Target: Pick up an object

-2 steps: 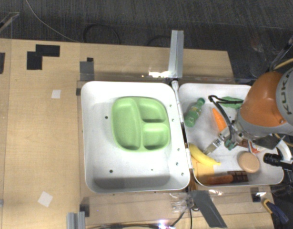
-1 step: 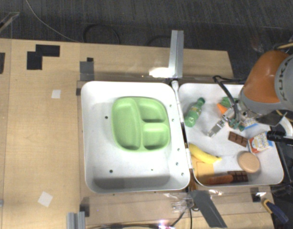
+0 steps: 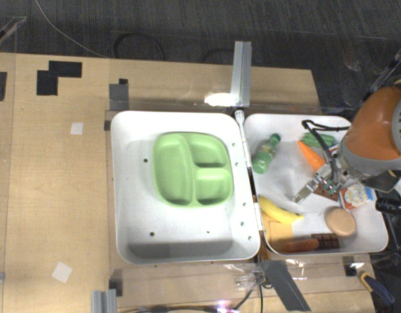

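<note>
The likeliest target is unclear, since the right-hand bin (image 3: pixel 381 240) holds several things close together: a banana (image 3: pixel 280 210) low in the middle-right of the frame, a green bottle (image 3: pixel 265 152) above it near the divider, an orange carrot-like piece (image 3: pixel 310 155) to the upper right, a round tan piece (image 3: pixel 341 222) at lower right, and a dark brown bar (image 3: pixel 310 244) along the bottom wall. The gripper (image 3: pixel 307 192) hangs over bare bin floor between the banana and the carrot-like piece, with nothing between its fingers; whether they are spread or closed I cannot tell from this angle. The risk, as I judge it, is that a descent here closes on the empty floor, or clips only the banana's tip and lets it slip. The small packet (image 3: pixel 358 195) just beside the wrist could also be nudged aside. In the left half of the frame, the other bin (image 3: pixel 132 175) holds a green divided tray (image 3: pixel 190 168), well apart from the arm.
</note>
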### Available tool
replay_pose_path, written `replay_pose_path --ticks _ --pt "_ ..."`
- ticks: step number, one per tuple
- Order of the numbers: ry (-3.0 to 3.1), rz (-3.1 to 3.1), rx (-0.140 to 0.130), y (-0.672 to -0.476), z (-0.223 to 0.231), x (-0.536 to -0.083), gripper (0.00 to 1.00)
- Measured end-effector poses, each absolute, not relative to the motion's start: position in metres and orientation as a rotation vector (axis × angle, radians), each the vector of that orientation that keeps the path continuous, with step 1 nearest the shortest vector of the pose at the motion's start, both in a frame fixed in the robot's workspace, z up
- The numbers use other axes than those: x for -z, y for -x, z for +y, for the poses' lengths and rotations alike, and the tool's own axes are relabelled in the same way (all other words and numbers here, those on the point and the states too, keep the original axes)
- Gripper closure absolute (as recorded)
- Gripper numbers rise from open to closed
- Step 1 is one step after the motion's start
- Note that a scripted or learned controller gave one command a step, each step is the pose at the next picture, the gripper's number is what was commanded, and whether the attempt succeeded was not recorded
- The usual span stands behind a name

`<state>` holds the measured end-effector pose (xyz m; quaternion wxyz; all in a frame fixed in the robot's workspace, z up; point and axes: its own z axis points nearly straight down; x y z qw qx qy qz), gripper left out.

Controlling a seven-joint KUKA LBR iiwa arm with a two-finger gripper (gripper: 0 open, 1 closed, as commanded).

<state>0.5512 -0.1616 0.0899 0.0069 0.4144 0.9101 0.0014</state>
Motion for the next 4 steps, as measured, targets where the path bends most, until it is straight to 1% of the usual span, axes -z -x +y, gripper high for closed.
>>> replay_pose_path --ticks 1,2,3,4 --pt "-1.434 2.772 -0.007 -0.494 -0.155 -0.091 0.00" --pt "-1.155 2.896 -0.001 -0.493 -0.136 -0.091 0.00" --pt "-0.686 3.051 -0.001 -0.575 -0.136 -0.090 0.00" --pt "-0.732 3.036 -0.003 -0.500 -0.125 -0.091 0.00"
